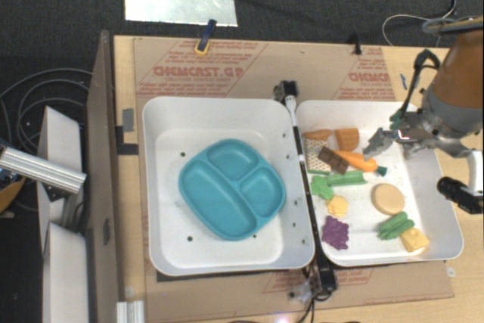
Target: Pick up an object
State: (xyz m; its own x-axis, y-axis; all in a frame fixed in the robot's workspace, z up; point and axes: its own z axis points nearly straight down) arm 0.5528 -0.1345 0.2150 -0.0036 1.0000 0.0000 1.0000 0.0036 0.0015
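We see a cardboard-topped bench (pixel 227 60) on dark carpet, bearing two white bins: the left bin (pixel 162 125) holds one blue divided plate (pixel 231 187), the right bin (pixel 446 231) about ten toy foods. Among these we count one carrot (pixel 355 160), one purple grape bunch (pixel 336 232) and one round cookie (pixel 388 198). The gripper (pixel 382 138) hangs just above the carrot's right end, and we cannot tell how its jaws stand or whether it touches anything.

Just below your fingers (pixel 376 141), the carrot (pixel 355 160) and brown block (pixel 330 158) crowd the bin; to their right, bare bin floor (pixel 423 178) lies open.
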